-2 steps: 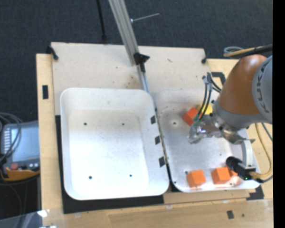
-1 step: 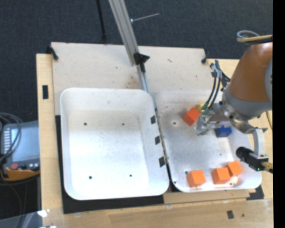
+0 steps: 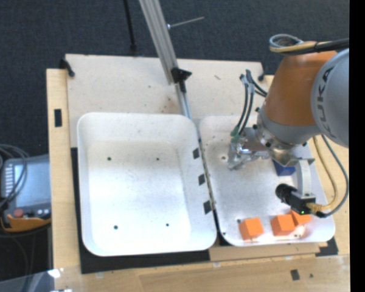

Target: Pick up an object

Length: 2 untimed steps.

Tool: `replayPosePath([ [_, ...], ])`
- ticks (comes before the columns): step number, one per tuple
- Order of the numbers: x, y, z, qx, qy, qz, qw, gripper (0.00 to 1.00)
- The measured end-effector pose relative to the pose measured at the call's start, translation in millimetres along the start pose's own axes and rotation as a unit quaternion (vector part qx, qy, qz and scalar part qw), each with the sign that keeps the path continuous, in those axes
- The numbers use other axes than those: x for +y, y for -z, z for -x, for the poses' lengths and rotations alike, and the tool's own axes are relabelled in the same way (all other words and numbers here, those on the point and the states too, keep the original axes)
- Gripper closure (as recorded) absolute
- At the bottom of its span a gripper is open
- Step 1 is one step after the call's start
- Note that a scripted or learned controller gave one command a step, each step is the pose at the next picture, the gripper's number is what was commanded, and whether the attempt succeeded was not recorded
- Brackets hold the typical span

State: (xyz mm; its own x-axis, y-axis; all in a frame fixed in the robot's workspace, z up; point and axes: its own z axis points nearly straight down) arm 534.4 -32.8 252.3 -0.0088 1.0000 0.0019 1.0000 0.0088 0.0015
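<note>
In the right bin (image 3: 225, 224), near edge: two orange blocks, one (image 3: 251, 228) left, one (image 3: 284, 224) right, apart. Left bin (image 3: 88, 163): one. Gripper (image 3: 237, 154) above right bin's middle; finger state cannot be told.

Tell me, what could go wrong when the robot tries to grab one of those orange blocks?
1. The two small orange cube-shaped blocks sit close to the near rim of the right shallow white plastic bin, so the wall might get in the way of the grab.
2. The metal pincer hangs over bare bin floor, well away from the blocks; closing there would likely catch nothing.
3. The blocks lie near each other, so reaching for one might knock the other.
</note>
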Motion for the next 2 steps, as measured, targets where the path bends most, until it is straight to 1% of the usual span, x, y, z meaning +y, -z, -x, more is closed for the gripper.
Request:
replayPosePath([
  [1,18,4,-58,0.000,0.000,0.000,1.0000,1.00],
  [2,36,8,-108,0.000,0.000,0.000,1.0000,1.00],
])
